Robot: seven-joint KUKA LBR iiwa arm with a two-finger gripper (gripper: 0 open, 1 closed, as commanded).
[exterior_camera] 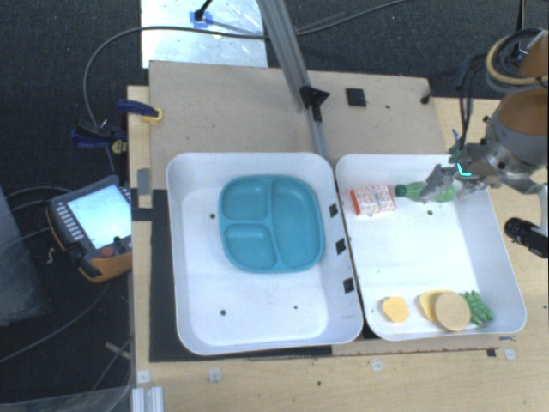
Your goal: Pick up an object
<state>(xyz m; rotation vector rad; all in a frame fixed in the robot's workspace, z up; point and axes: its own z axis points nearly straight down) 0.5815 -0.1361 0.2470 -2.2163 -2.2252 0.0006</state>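
Note:
My gripper reaches in from the right over the back of the right bin. It is shut on a small green object, which sticks out to the left of the fingers. Just left of that lies a red-and-white box on the bin floor. At the bin's front right sit a small yellow piece, a round tan-and-yellow piece and a green leafy piece.
The left bin holds a blue divided plate. A grey pole slants across the back of the bench. A handheld pendant lies off the bench at left.

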